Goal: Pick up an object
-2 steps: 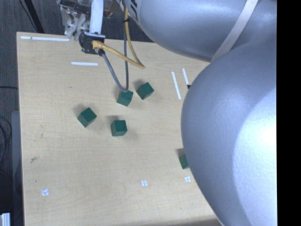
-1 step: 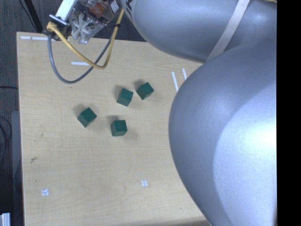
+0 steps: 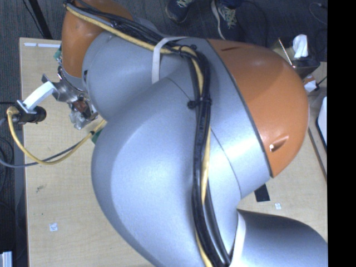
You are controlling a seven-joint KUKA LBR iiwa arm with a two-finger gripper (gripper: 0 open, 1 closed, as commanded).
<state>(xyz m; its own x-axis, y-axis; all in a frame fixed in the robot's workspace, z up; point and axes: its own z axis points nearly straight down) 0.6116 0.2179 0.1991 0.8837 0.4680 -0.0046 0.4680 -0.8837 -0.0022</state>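
Over bench [image 3: 39, 204] — arm [image 3: 183, 149], gripper [image 3: 82, 113] at left.

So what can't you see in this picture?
- Camera view: the big grey arm covers most of the bench, hiding whatever lies under it.
- The hand is tucked by the arm's orange end; too small and cluttered to tell its state, or whether it holds anything.
- A yellow cable runs off the left edge.
- The shoes at the top: their wearer is cut off.

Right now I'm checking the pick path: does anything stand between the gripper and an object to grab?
Cannot tell. The arm blocks the camera, hiding any object. The gripper sits at the left over bare wooden bench.
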